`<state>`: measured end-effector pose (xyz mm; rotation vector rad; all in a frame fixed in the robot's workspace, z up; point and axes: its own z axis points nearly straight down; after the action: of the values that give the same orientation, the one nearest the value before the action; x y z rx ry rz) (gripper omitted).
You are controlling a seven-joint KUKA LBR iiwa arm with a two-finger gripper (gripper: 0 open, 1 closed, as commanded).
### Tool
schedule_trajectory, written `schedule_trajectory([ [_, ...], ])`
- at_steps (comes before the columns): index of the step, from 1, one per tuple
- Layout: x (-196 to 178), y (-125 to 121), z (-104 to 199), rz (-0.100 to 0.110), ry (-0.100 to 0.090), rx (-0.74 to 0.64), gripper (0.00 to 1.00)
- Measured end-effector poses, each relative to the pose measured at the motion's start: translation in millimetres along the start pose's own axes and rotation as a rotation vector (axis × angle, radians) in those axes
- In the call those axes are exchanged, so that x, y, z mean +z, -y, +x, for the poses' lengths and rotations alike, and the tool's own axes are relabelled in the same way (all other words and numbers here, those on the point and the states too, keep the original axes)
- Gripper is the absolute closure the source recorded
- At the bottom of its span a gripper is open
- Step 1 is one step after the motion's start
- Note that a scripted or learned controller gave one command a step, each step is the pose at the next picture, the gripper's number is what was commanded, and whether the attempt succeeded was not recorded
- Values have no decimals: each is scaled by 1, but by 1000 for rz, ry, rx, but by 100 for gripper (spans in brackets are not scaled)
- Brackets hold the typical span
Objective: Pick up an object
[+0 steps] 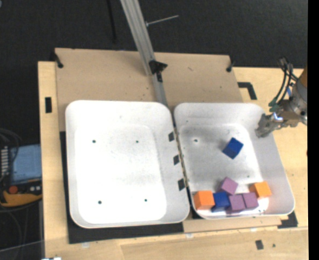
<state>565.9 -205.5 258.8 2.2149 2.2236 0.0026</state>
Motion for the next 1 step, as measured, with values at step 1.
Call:
schedule_trajectory([
  [1, -8, -5, 51, 1, -2, -4, 100],
])
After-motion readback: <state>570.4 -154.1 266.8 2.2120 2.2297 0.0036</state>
